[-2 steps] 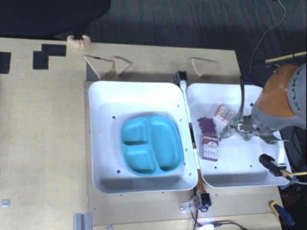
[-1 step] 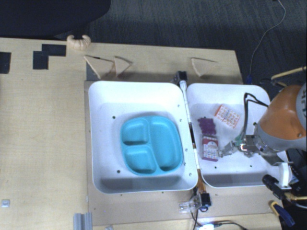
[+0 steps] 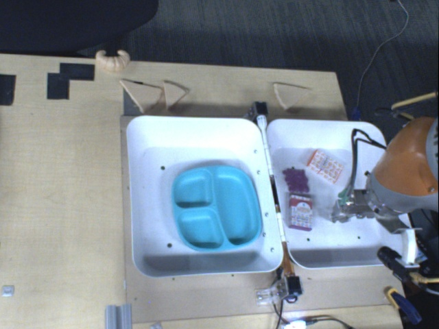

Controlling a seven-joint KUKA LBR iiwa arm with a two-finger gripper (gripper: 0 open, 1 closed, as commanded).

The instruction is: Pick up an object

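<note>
Pale wooden bench (image 3: 62, 204), two white bins (image 3: 147, 149), dark carpet (image 3: 274, 26) beyond

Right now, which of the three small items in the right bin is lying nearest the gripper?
The small red-and-white packet; the purple toy and orange-patterned white card lie farther from the gripper.

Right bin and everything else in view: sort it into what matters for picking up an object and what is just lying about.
Belongs to the job:
- gripper, low inside the right bin
- purple toy
- red packet
- orange patterned card

Just lying about:
- blue divided tray in the left bin
- cables at the front edge of the bench
</note>
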